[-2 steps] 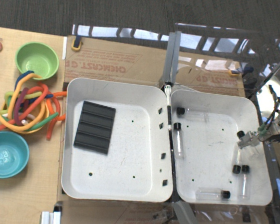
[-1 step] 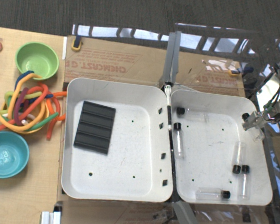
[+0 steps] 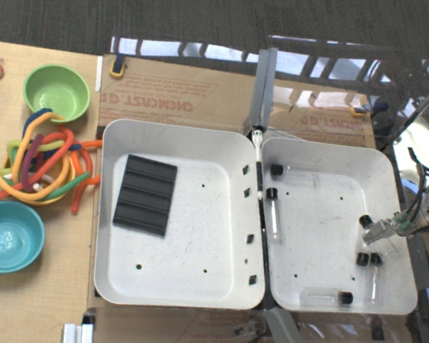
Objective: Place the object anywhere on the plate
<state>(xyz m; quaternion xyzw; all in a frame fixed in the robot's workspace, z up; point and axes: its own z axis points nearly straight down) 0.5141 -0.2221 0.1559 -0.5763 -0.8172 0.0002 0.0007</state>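
Observation:
A black ribbed rectangular plate point(image 3: 145, 194) lies flat in the left part of the left bin point(image 3: 187, 279). My gripper point(image 3: 378, 230) reaches in from the right and hangs low over the right side of the right bin point(image 3: 316, 294), far from the plate. It is small and grey against the bin wall. I can make out nothing held in it.
Small black fittings dot the right bin's floor and walls point(image 3: 368, 259). On the wooden table to the left stand a green bowl point(image 3: 56, 92), a teal bowl point(image 3: 4, 236) and a tangle of coloured cords point(image 3: 42, 164). A metal divider point(image 3: 264, 88) runs between the bins.

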